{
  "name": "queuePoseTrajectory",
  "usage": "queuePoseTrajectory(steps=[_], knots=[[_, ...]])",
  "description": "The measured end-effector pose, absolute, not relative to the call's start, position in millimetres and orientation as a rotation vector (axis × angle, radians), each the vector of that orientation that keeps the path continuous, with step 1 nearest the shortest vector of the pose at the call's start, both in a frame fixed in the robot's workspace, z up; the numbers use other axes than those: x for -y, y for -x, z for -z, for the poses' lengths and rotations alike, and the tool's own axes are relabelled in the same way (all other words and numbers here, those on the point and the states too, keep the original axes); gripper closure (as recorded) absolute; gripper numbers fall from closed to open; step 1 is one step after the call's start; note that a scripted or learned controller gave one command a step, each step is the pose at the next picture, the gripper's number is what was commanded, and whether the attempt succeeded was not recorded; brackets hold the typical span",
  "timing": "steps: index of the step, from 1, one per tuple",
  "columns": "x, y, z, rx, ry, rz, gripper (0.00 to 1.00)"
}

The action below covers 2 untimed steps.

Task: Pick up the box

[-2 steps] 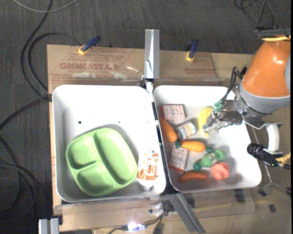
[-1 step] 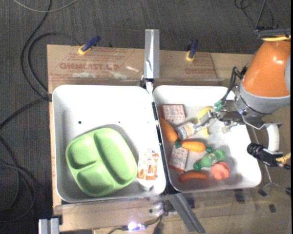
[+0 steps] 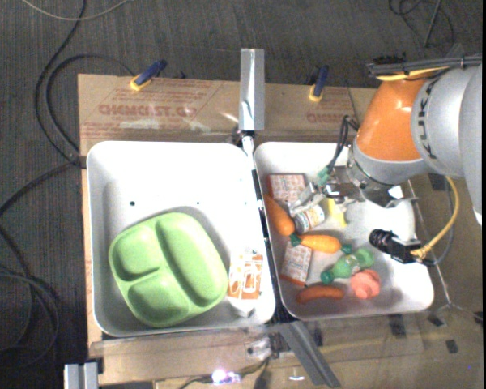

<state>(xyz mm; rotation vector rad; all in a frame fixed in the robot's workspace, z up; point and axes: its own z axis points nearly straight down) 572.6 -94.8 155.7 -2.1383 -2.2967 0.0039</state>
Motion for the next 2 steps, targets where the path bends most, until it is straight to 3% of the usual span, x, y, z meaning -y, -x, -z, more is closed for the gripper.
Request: queuePoseTrajectory(steps=[1, 2], knots=[[111.2, -587.2, -90.3, 1.924, 2.489, 0.012, 0.00], [136.7, -643.2, -89.8, 1.179, 2.874, -0.052, 0.00]])
